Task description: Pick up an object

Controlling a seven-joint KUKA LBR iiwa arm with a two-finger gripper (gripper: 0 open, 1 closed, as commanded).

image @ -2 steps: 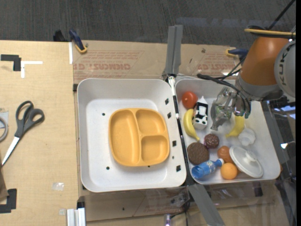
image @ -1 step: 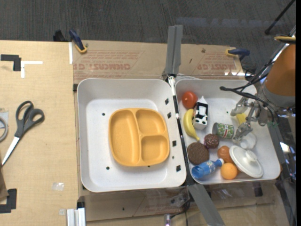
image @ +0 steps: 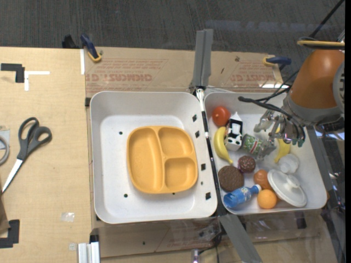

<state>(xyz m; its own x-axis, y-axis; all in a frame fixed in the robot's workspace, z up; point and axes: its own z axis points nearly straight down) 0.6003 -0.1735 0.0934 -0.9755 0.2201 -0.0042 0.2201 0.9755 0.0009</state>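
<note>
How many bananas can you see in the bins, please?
2. One banana lies at the right bin's left side, beside the cow toy; another banana sits under the claw. More may be hidden.

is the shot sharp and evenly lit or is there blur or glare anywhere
Camera view: light is even and soft, with faint shadows inside the left bin around the yellow plate; the plate and scissors look crisp; the gripper and the arm above it look slightly soft; no strong glare on the right bin.

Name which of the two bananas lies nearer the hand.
The banana at the right, just under the hand; the other banana lies by the bin's left wall.
</note>
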